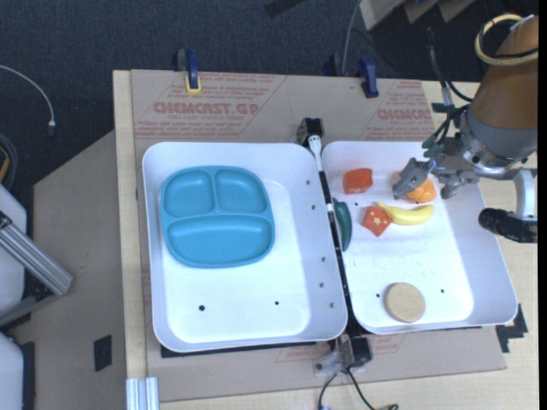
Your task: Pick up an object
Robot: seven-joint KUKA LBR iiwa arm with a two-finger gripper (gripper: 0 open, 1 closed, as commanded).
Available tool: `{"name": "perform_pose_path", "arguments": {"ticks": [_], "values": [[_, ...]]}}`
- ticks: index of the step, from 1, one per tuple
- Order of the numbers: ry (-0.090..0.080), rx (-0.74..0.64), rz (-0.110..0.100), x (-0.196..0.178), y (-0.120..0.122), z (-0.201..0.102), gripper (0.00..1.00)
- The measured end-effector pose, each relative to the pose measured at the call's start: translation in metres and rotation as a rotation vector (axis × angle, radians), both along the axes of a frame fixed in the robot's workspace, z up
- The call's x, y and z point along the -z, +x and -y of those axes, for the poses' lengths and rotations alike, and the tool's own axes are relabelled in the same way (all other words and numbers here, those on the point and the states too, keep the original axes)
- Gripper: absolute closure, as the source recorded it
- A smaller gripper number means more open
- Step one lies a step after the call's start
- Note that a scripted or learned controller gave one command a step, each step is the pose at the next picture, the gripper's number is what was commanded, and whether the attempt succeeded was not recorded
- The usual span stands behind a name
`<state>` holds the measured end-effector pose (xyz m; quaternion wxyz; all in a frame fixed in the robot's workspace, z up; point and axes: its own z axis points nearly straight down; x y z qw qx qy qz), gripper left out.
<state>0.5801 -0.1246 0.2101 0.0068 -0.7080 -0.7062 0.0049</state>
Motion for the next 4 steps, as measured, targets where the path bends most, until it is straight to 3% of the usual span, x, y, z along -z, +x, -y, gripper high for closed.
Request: {"name": "perform_pose_path", "arguments": {"ticks": [1, 3, 4], "values": [[-0.002, -0.003, 0.015, -0.008, 0.003, 0.0, 0.0], [0.0, -0.002, 0.012, 0.111, -0.003, -0.011, 0.0], [-0.001, -0.002, 0.012, 0.127, -0.004, -0.012, 0.0]]}}
